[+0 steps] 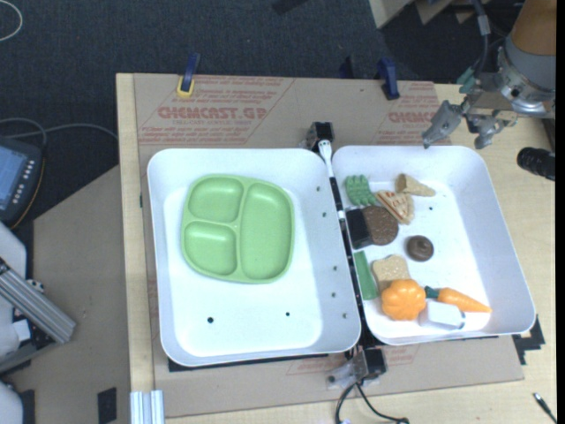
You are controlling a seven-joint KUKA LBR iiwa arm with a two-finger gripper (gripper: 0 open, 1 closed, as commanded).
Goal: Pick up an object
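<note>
Looking down at my bench (265,104), I see a cardboard-brown sheet printed with red lettering, clamped at its far edge by two blue clips, with dark carpet behind and cables trailing at the near edge. Two shallow white bins sit side by side on it. One green divided plate (238,228), with three compartments, lies in the left bin (177,325), nearer its far left corner. The right bin (494,237) carries the small things: one carrot (457,300) near the near right corner, its long axis running left to right with the orange tip toward the bin's right edge and the green stub toward one orange pumpkin (403,299) just beside it. I also count one brown round cookie (381,225), one dark doughnut (420,248), one bread slice (389,270), two wedge-shaped pieces near the far edge, and green pieces along the left wall. My gripper (461,128) hangs over the right bin's far edge, well apart from the carrot, its two fingers spread and nothing between them.
</note>
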